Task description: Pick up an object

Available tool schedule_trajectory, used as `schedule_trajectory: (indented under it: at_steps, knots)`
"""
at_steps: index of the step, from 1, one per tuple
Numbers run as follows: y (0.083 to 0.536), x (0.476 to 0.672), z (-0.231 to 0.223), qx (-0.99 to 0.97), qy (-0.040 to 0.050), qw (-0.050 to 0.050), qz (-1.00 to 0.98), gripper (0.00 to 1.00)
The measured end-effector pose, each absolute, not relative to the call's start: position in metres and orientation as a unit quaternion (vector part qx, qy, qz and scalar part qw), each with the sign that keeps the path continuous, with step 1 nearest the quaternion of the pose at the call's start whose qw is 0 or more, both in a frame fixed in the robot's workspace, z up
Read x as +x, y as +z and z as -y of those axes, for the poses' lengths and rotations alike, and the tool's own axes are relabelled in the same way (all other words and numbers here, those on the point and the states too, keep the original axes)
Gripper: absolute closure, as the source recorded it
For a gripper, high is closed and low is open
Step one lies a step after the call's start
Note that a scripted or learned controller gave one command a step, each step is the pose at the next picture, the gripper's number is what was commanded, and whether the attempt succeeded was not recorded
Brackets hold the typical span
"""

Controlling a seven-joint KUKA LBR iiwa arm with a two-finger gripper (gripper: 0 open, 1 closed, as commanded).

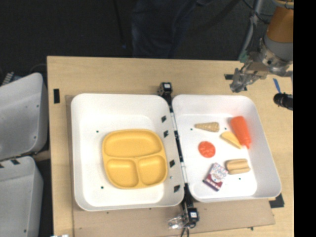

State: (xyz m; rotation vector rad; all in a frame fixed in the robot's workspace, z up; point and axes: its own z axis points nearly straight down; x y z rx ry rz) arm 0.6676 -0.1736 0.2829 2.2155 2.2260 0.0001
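The right bin [264, 181] holds several toy foods. An orange carrot [241, 131] lies at the right, with a yellow cheese wedge [230, 138] touching its left side. A tan cone [207, 127] lies toward the far side, a red disc [207, 149] in the middle, a hot dog bun [237, 166] nearer the front, and a purple and white packet [215, 177] at the front. My gripper [241, 82] hangs above the bench just beyond the bin's far right rim, apart from every object and holding nothing.
The left bin [84, 132] holds a yellow divided plate [134, 158]. Black clips [173, 132] join the two bins along the middle. Grey casings [19, 112] stand off the bench at the left.
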Motion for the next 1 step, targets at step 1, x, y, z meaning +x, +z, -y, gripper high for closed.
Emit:
schedule_trajectory:
  at_steps: [1]
  knots:
    - [0.2844,0.6627,0.1268,0.706,0.0000,0.001,-0.709,1.00]
